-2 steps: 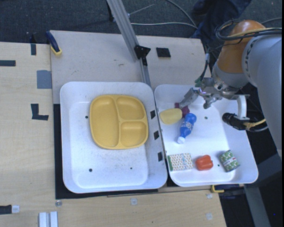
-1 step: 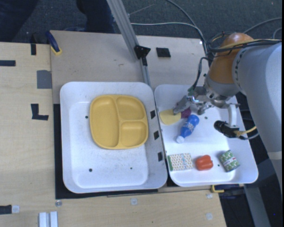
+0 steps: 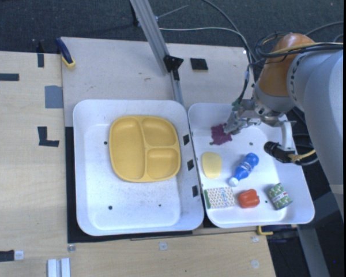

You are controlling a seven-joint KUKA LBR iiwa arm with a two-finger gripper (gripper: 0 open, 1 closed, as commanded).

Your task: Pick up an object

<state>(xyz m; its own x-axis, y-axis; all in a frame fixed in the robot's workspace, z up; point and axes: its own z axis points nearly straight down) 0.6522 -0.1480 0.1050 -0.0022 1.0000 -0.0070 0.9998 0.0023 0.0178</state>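
Purple crumpled object (image 3: 219, 135) in the far left part of the right bin (image 3: 265, 178), at the tip of the gripper (image 3: 235, 123), open or closed impossible to tell; likely to slip out or get pushed toward the wall if gripped only at its edge.

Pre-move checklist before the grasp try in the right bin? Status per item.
1. Gripper over right bin: ok.
2. Target in reach: purple object lies just beside the gripper tip: ok.
3. Grasp on purple object: cannot tell.
4. Neighbours apart from target: pale yellow object and blue bottle lie clear of it: ok.
5. Yellow plate in left bin, out of the way: ok.
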